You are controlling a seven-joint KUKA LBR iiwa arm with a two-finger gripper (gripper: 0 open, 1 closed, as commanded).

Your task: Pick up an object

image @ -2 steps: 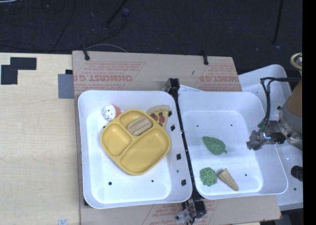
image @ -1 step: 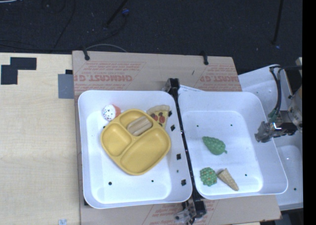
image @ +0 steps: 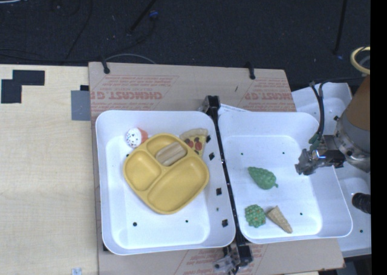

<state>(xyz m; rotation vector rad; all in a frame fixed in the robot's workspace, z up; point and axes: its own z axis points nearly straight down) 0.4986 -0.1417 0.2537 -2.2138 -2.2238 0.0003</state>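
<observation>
In the right bin (image: 284,129) lie a dark green leafy toy (image: 262,177), a lighter green bumpy toy (image: 255,215) and a tan cone (image: 280,219). My gripper (image: 309,163) hangs over the right bin's right side, to the right of the leafy toy and apart from it. Nothing shows between its tips. The left bin (image: 115,207) holds a yellow divided plate (image: 166,173) with a tan piece (image: 171,154) in one compartment, a pizza slice toy (image: 195,141) and a white and orange ball (image: 134,138).
A black divider (image: 221,165) runs between the two bins. Cardboard (image: 181,89) lies under both bins. The wooden bench top (image: 42,177) spreads to the left. Cables hang by the arm at the right.
</observation>
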